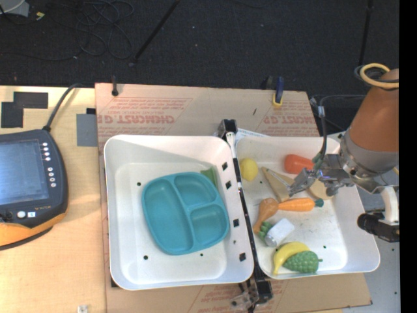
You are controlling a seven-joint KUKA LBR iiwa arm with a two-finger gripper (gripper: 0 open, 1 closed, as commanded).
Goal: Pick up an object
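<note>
1. The arm is reaching in from the right, and its pincer [317,180] is hanging over the upper middle of the right bin [365,256], just above the toys.
2. The fingers are showing as a dark cluster, and I cannot tell how far apart they are standing; nothing is visibly lying between them, so I am judging the pincer to be carrying nothing.
3. The candidates are all lying in the right bin: a carrot [298,205] just below the pincer, a red piece [298,162] just beside it to the upper left, a tan wedge [276,183] to its left, a yellow lemon [249,169] near the divider, and a banana [287,253] touching a green bumpy fruit [301,263] at the front.
4. The left bin [124,175] is holding a teal divided tray [186,212], well apart from the arm.
5. The carrot is looking like the nearest target. Doing this well probably means closing across its narrow width rather than along its length, descending straight, and keeping clear of the tan wedge and the orange cone-shaped piece [266,211] touching its tip.
6. The risk is the slim carrot rolling away, or the fingers catching a neighbour.
</note>
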